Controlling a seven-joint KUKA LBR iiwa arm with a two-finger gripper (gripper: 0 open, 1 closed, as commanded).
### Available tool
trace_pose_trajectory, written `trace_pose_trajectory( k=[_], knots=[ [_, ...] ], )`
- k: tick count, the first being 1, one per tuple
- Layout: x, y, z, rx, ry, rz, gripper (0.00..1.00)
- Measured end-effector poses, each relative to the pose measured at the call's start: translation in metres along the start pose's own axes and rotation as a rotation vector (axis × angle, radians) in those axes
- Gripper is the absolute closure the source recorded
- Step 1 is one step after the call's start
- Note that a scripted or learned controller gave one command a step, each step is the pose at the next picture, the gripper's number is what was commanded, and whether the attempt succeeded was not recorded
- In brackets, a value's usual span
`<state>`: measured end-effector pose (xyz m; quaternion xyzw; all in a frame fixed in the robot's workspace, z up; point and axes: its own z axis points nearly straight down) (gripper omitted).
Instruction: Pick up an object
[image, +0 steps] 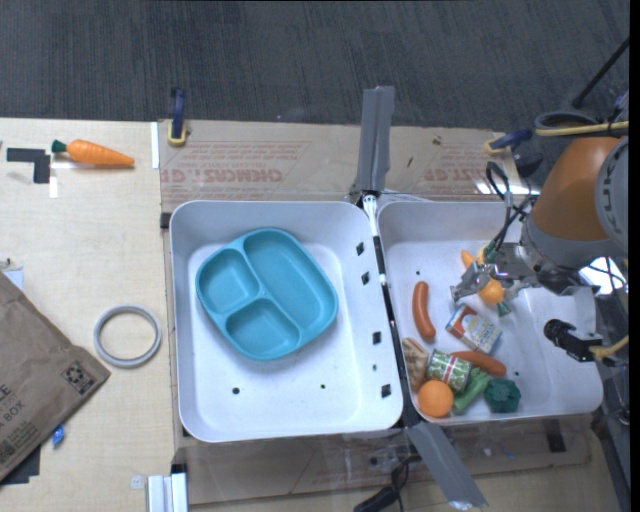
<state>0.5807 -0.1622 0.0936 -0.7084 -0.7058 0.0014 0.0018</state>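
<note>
Orange ball (435, 398) lies low; pincer (484, 286) grips a small orange piece (491, 292).

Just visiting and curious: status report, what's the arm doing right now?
Gripper low in right bin, at small orange item. Grasp unconfirmed. Carton, hot dog crowd close by.

Bright even overhead light, soft shadows, mild glare on bins (190, 300), sharp focus

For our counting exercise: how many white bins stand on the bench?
2: the left bin holds a blue divided plate; the right bin holds the toy food, beneath the gripper.
</note>
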Motion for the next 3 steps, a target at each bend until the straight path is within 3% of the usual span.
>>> trace_pose_trajectory(
  k=[1,2,3],
  knots=[
    [-0.001,0.0,-0.005,0.005,0.001,0.002,1.0],
    [-0.015,0.002,-0.024,0.0,-0.001,-0.094,1.0],
    [0.047,0.022,-0.119,0.001,-0.002,0.028,1.0]
  ],
)
